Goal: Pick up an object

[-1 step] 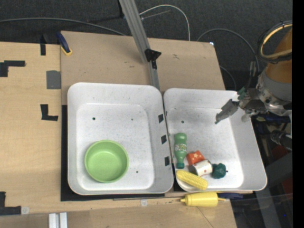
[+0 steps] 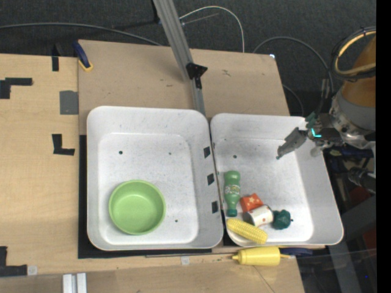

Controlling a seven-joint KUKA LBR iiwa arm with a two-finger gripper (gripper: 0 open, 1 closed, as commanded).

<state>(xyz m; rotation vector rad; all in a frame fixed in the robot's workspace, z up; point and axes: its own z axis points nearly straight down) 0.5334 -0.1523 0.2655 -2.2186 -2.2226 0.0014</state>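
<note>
The right bin (image 2: 269, 130) holds a green bottle (image 2: 231, 192), a red and white block (image 2: 255, 209), a dark green round toy (image 2: 281, 220) and a yellow corn cob (image 2: 247, 230), all clustered near its front. My gripper (image 2: 288, 146) hangs over the bin's back right part, well behind and to the right of these objects. Its dark fingers point down to the left with nothing visible between them. The left bin (image 2: 146, 121) holds a light green bowl (image 2: 137, 207) at its front left.
A yellow bottle-like toy (image 2: 259, 257) lies on the bench just outside the right bin's front edge. A grey slanted pole (image 2: 177, 35) rises behind the bins. Cables run across the dark floor at the back. The arm's body (image 2: 357, 102) stands at the right.
</note>
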